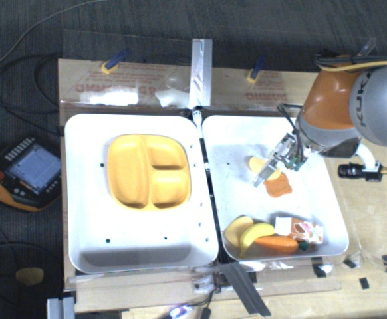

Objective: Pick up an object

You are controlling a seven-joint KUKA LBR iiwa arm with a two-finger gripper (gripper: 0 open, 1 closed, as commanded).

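Dark carpet rings the bench [80, 85], with a pendant [22, 171] lying off to the left. Two white bins sit side by side: the left bin [87, 244] carries a yellow tray [148, 171], with bare floor all round it. Over in the right bin [326, 198] the upper half is mostly open, while the near wall is crowded: banana [247, 231], carrot [274, 244] and carton [300, 230] all packed along it, long axes roughly following that wall.

The arm [343, 105] comes in from the right, wrist angled down and to the left. Its gripper [271, 171] sits low over the bin's middle, fingers slightly parted with nothing clearly between them. Just beside the tips: a pale yellow piece [258, 163] to the upper left and an orange slice [278, 187] right below, touching or near enough. The slice is squat, with no clear long axis.
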